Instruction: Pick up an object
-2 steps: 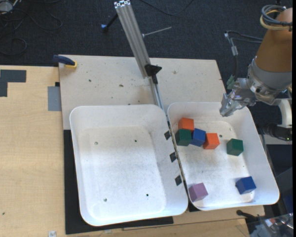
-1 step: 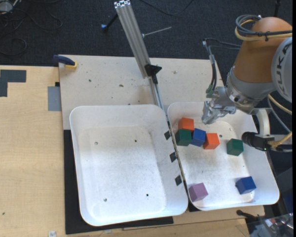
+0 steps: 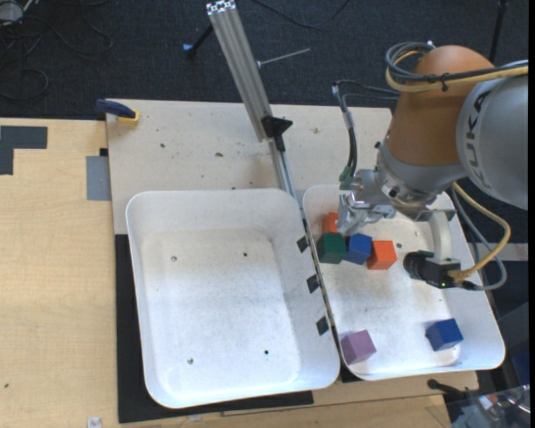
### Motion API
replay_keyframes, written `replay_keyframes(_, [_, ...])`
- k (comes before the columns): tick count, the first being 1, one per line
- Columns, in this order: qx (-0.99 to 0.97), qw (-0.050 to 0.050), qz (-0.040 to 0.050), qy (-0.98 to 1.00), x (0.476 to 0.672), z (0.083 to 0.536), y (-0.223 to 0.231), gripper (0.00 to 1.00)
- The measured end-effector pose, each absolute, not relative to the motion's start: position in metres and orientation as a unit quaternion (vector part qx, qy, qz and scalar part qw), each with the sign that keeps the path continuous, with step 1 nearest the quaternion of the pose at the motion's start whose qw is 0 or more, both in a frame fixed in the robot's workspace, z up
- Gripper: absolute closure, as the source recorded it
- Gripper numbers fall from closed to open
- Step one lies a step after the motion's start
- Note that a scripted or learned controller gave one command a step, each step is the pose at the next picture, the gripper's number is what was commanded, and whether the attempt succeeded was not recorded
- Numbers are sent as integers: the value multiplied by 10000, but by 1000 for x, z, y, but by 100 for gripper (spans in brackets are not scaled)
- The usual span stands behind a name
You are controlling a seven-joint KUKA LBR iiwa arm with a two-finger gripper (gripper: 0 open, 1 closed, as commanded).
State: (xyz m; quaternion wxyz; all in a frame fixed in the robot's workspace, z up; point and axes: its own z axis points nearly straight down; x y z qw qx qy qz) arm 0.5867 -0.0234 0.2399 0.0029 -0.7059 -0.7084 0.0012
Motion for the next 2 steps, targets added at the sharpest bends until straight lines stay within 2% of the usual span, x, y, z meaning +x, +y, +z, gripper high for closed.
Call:
replay_keyframes(1, [-7057, 29, 12, -7085, 577, 227, 28, 100])
replay_keyframes(2, [-7055, 21, 10, -7087, 580, 219, 77, 100])
